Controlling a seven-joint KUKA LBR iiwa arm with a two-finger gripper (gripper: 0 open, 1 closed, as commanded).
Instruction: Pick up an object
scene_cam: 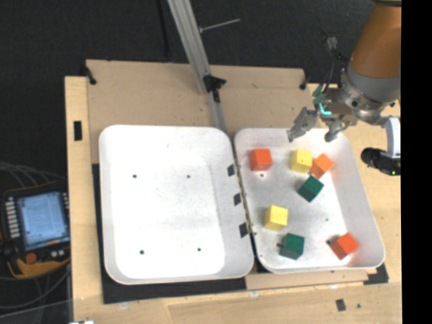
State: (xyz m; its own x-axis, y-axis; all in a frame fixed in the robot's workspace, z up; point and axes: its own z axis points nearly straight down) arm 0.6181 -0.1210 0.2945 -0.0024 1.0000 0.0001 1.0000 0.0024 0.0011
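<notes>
My gripper hangs open over the far edge of the right bin, with nothing between its two grey fingers. Just below it lie a yellow block, an orange block and a dark green block close together. A red-orange block sits to the left of them. Nearer the front are a second yellow block, a second green block and another red-orange block.
The left bin lies beside the right one, joined along a hinged middle edge. A slanted metal rail rises behind the bins. A handheld pendant rests off the bench at the far left.
</notes>
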